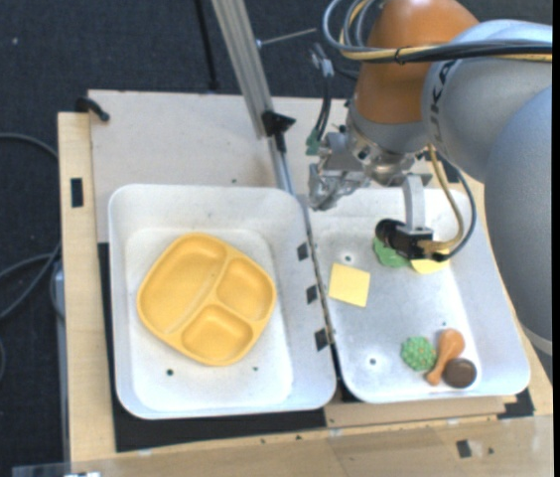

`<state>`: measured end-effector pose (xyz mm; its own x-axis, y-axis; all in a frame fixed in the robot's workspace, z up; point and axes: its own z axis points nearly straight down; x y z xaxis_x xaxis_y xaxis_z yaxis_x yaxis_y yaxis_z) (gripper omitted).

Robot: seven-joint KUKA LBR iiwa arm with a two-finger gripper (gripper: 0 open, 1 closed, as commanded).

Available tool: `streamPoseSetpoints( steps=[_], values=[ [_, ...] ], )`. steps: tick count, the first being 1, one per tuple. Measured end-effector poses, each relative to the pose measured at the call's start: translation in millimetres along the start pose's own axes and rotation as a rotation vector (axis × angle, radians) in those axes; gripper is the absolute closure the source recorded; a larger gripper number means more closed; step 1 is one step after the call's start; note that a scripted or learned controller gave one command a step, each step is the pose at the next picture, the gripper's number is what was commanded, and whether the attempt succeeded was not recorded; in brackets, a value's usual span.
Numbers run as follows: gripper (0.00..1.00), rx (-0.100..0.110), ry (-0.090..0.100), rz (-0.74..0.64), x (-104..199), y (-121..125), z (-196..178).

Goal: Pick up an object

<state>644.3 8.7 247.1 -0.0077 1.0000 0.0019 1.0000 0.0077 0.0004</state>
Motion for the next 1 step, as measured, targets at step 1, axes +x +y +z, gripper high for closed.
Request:
streamPoseSetpoints(
  steps=[1],
  values=[
    [1.00, 0.002, -0.001, 0.000, 58.4, -6.0, 11.7]
  ],
)
